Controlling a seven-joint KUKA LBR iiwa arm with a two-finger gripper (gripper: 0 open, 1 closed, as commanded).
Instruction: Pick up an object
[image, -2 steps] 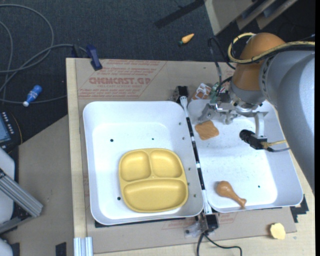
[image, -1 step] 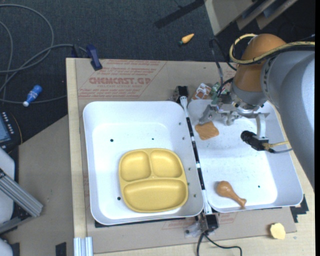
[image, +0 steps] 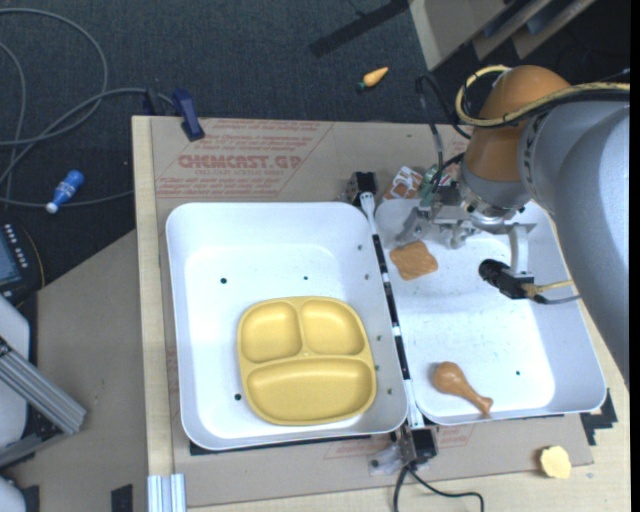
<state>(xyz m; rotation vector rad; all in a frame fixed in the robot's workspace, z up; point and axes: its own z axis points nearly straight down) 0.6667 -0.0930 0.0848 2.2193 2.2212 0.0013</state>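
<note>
Yellow tray (image: 305, 360) is sitting in the left bin (image: 200, 240), toward its near edge. In the right bin (image: 530, 390), a brown slice (image: 414, 261) is lying by the far left corner and a drumstick (image: 458, 385) near the near edge. Gripper (image: 437, 226) is hanging over the far edge just beside the slice; grip state: cannot tell.

The grey arm with its orange band (image: 510, 110) is cut off by the right and top edges and covers the far right corner of the right-hand shallow white bin (image: 500, 330). The metal two-finger gripper (image: 437, 222) sits in a clutter of wires, so its fingertips are too indistinct to read. A small printed packet (image: 405, 182) behind it is partly hidden.
</note>
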